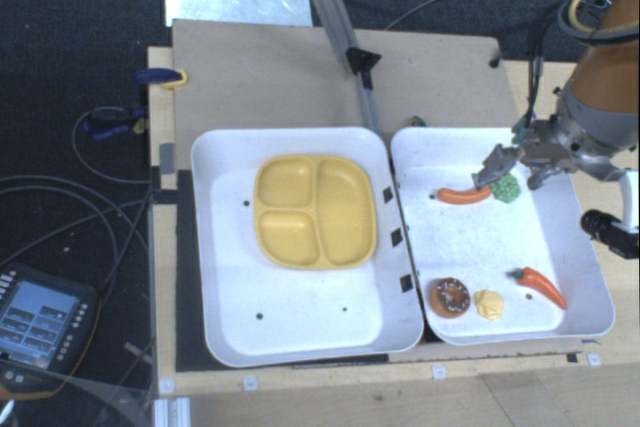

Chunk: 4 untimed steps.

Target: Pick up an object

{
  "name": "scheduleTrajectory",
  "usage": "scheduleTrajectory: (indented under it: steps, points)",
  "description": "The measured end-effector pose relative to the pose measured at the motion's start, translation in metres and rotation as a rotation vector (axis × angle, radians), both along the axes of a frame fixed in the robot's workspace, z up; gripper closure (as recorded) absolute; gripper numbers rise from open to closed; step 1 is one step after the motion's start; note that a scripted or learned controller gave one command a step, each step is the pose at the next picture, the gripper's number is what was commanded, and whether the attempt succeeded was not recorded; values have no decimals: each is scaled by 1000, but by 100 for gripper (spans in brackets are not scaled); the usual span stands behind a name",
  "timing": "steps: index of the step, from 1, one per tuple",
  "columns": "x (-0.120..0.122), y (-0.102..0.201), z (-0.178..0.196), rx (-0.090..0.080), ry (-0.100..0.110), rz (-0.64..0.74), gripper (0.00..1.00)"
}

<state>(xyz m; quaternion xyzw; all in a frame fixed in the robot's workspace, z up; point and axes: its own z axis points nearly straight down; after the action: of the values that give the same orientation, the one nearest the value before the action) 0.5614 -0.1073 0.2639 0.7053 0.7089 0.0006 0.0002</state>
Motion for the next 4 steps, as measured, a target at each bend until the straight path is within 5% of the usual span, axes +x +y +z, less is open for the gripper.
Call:
scheduleTrajectory:
  steps: [1, 4]
  points:
    - [0, 0, 0, 0, -1, -2, 0]
    - [5, 10, -158, 0, 5, -5, 0]
